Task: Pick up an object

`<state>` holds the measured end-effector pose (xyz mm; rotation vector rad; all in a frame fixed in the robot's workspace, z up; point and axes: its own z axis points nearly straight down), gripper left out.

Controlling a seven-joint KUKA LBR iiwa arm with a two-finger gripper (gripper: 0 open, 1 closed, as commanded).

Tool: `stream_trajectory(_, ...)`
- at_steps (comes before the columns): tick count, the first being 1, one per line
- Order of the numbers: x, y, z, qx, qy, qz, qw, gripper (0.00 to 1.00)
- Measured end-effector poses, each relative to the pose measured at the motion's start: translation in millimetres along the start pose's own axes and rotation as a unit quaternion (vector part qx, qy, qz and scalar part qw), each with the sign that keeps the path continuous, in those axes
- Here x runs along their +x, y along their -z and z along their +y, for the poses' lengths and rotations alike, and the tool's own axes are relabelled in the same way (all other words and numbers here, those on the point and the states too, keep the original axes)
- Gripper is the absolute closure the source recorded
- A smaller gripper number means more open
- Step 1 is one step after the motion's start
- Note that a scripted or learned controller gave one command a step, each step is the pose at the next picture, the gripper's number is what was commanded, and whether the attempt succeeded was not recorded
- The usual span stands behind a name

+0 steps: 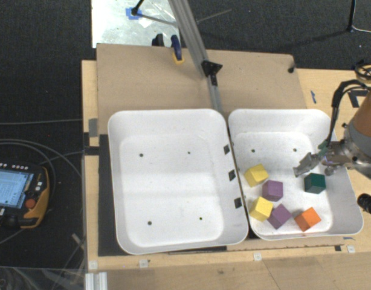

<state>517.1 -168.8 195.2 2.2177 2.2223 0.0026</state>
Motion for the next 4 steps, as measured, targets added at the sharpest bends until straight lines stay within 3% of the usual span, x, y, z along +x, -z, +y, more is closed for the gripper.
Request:
stream_trajectory(1,66.6,-93.5,1.2,0.004,0.004,0.002,1.0,0.0)
stream_trajectory(2,62.4,-78.6,3.2,0.0,0.001,0.0,1.0,1.0)
stream_trajectory(3,130.3,83.7,-16.5,-0.004,0.004,0.001,1.0,1.0)
stream_trajectory(4,202.9,-9.0,23.6,0.003,0.005,0.001,1.0,1.0)
